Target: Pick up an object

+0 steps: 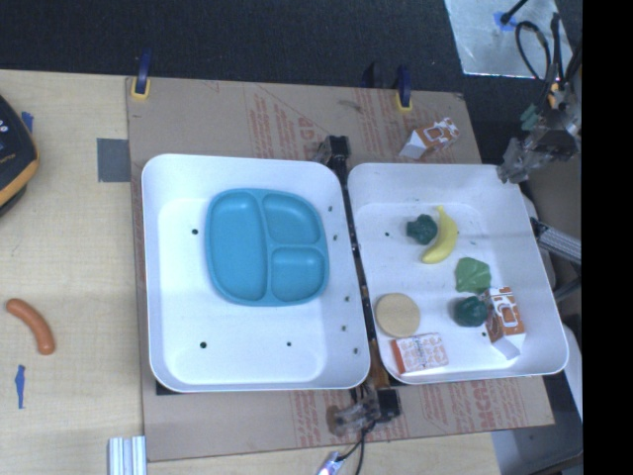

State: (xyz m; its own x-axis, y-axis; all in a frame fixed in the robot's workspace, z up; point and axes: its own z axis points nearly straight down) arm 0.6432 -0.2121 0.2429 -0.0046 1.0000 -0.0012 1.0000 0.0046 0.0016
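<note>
The gripper [521, 156] sits at the right bin's [386, 265] far right corner; its state cannot be determined. The banana [441, 237] lies in that bin, touching the broccoli [422, 229]. Descend centred across the banana's free end.

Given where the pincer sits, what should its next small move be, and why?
Probably travel leftward over the right bin toward the banana. The pincer sits at that bin's far right corner, outside it, holding nothing visible.
</note>
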